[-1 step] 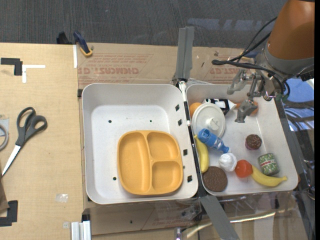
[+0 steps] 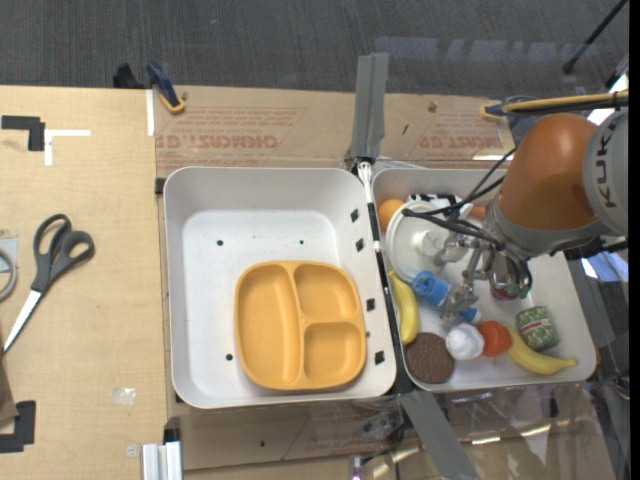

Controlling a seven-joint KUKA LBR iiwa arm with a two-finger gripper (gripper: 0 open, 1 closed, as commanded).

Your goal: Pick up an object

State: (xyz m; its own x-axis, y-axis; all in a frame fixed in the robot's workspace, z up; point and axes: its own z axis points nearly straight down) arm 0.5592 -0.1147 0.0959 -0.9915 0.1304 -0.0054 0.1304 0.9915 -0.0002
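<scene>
The gripper [image 2: 470, 286] hangs low in the right bin [image 2: 578, 286], and I cannot tell how it is set or if it has anything in it. Right by it, on its left, lies a small blue toy [image 2: 432, 288]. Just below it sits a white ball [image 2: 464, 343], with a red ball [image 2: 493, 338] touching that one's right side. A brown round cookie [image 2: 430, 358] lies a bit further down and left. A yellow banana [image 2: 543, 359] lies below and to the right, and a green and white can [image 2: 535, 328] sits just above that banana. A second banana [image 2: 405, 308] lies along the bin's left wall, left of the gripper. Above and left of the gripper is a clear bowl [image 2: 412, 238], and an orange [image 2: 390, 213] peeks out by the bowl's top left.

Further left is the left bin [image 2: 200, 268], with a yellow tray [image 2: 300, 325] lying flat in it. The tray has three parts.

Both bins sit on brown cardboard [image 2: 250, 133]. Far to the left, on the light wooden bench [image 2: 80, 368], lie scissors [image 2: 50, 258] with black handles. Beyond the bench, at the top, the floor [image 2: 250, 18] is dark grey carpet
</scene>
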